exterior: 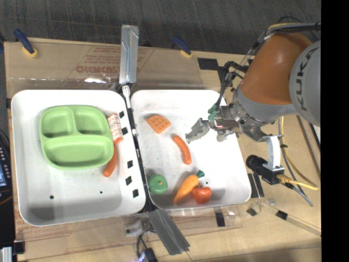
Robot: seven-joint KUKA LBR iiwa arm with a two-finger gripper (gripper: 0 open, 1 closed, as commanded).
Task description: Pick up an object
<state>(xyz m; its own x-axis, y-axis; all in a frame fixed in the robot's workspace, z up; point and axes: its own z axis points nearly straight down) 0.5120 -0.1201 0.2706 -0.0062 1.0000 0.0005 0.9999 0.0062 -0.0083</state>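
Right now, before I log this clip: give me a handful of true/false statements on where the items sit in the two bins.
1. The green divided tray lies in the left bin. True.
2. The waffle lies in the left bin. False: it lies in the right bin.
3. The carrot touches the tomato. True.
4. The gripper holds the sausage. False: the sausage lies on the bin floor.

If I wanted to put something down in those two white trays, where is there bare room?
Left bin: a bare strip along its near edge, below the green divided plate. Right bin: bare floor at its far edge, above the waffle, and between the sausage and the right wall. Its near edge is crowded: green apple, carrot, tomato.
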